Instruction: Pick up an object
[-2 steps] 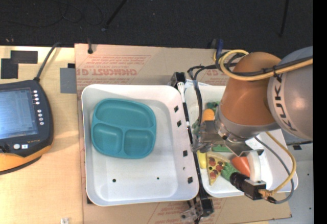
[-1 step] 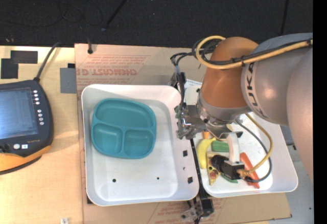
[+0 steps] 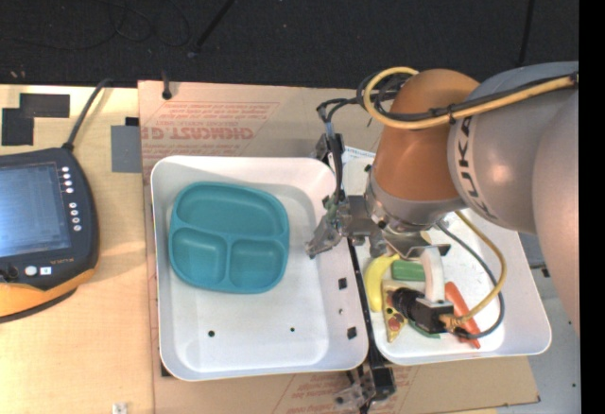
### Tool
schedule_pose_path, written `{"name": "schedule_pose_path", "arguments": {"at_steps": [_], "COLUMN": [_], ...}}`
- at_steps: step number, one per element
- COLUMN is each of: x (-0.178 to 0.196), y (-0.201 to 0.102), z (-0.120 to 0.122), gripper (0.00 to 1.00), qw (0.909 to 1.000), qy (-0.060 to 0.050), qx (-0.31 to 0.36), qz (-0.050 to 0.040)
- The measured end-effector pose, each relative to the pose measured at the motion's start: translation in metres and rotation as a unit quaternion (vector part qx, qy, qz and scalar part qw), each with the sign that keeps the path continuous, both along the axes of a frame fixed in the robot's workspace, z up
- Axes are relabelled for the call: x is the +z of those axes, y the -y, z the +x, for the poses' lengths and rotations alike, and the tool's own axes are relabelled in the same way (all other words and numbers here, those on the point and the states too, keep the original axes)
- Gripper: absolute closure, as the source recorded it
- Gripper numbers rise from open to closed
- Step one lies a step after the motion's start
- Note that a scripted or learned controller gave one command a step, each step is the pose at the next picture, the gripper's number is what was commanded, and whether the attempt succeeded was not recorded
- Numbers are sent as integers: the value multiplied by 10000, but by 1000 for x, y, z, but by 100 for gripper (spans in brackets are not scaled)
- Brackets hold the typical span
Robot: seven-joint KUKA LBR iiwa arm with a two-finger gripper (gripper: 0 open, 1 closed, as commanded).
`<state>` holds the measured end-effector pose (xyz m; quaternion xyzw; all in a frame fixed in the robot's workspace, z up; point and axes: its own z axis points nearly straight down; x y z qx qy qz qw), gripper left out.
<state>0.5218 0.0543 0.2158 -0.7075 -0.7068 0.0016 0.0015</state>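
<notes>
Your left bin [image 3: 189, 346] holds a teal divided plate [image 3: 228, 237]. The right bin [image 3: 529, 332] holds a banana [image 3: 375, 278], green block [image 3: 408, 270] and carrot [image 3: 459, 301].

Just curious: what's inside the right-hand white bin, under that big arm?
The right bin holds a yellow item, a green piece and something orange. The arm covers the rest.

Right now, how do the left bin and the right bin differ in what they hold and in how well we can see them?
The left bin holds a single teal divided plate, lying flat in its upper left part; the right bin holds a pile of small toys, among them a yellow banana and an orange carrot. The left bin is in open view; the arm covers much of the right bin. Both are shallow and white.
</notes>
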Motion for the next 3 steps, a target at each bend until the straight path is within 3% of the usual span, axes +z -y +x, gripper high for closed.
{"name": "schedule_pose_path", "arguments": {"at_steps": [1,2,3], "x": [-31,-29,-29], "y": [70,74,74], "z": [21,-49,-46], "gripper": [0,0,0], "qw": [10000,10000,10000], "qy": [-10,-28,-3], "qx": [-25,-4,-14], "qz": [-10,9,5]}}
